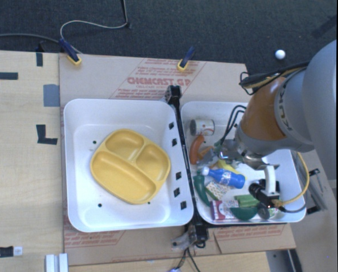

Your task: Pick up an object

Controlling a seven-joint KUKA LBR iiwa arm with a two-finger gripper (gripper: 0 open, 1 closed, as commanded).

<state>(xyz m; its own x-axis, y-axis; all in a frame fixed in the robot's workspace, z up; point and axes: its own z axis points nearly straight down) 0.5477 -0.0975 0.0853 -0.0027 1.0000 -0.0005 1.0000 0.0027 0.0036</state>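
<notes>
The right bin (214, 105) holds a heap of small objects. Among them are a blue bottle (227, 178), an orange curved piece (196, 147), a small pale cylinder (202, 126), a green piece (201, 188), a dark green object (245, 211) and a red-and-white packet (219, 210). My gripper (229, 153) hangs low over the middle of this bin, just above the blue bottle and a yellow item (228, 166). The grey wrist and orange band cover it from above, hiding the objects beneath.
The left bin (78, 152) holds a yellow divided plate (130, 166). A black divider clip (173, 94) sits where the bins meet. Both bins rest on a cardboard sheet (152, 78) held by yellow clamps. Cables run along the arm near the right bin's right wall.
</notes>
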